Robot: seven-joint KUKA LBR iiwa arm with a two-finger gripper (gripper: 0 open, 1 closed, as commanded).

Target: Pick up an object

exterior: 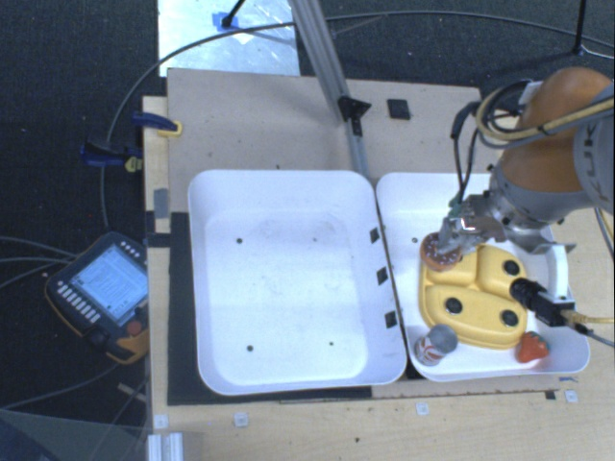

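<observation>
Camera view, right bin (pixel 399 200): gripper (pixel 452 243) sits low directly over a small brown round object (pixel 440 254) at the yellow block's (pixel 476 301) upper-left corner, target immediately below; jaw state cannot be determined.

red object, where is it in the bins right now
The red object lies in the right bin's near right corner, touching the big yellow object.

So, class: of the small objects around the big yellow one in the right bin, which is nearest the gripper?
The brown round object, right under the gripper; the grey-topped and red pieces lie at the bin's near edge.
</observation>
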